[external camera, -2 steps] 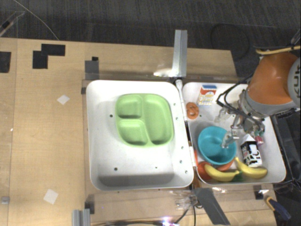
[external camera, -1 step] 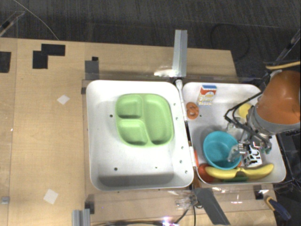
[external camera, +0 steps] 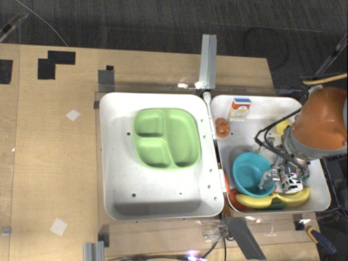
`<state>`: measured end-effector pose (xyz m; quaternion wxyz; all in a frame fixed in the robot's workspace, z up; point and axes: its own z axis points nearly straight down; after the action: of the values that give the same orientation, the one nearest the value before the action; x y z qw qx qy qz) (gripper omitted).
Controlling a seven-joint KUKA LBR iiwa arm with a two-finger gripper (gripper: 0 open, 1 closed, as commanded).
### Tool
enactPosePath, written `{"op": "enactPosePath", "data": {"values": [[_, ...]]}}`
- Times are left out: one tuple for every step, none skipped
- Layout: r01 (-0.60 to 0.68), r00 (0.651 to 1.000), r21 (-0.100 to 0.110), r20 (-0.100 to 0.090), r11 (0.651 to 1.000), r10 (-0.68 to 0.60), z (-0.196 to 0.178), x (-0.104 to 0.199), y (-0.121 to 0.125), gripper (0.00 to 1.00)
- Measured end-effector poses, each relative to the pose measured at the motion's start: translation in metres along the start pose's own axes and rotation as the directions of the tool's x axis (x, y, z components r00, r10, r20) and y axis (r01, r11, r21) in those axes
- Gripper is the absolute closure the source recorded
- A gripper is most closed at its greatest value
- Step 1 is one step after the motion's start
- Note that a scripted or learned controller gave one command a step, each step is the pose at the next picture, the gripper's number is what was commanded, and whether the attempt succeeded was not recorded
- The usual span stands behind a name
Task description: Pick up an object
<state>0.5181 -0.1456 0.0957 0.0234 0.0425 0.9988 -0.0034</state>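
A green divided tray [external camera: 165, 137] lies in the left bin [external camera: 117, 200]. At lower right of the frame, the teal bowl [external camera: 250, 172] sits just left of the gripper [external camera: 276, 179], a banana [external camera: 272, 199] curving beneath both. Whether the gripper is released or clenched cannot be told.

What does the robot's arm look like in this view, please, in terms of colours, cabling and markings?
The arm shows a broad orange band over a grey wrist section. Black cables loop along its left side. The gripper below is metallic grey, with a small black-and-white patterned tag.
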Motion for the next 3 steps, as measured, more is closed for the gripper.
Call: {"op": "enactPosePath", "data": {"values": [[0.03, 0.999, 0.01, 0.013, 0.999, -0.031, -0.005, 0.01, 0.038, 0.0], [0.001, 1.0, 0.003, 0.016, 1.0, -0.001, -0.003, 0.015, 0.02, 0.0], [0.117, 0.993, -0.004, 0.008, 0.993, -0.117, -0.002, 0.02, 0.06, 0.0]]}}
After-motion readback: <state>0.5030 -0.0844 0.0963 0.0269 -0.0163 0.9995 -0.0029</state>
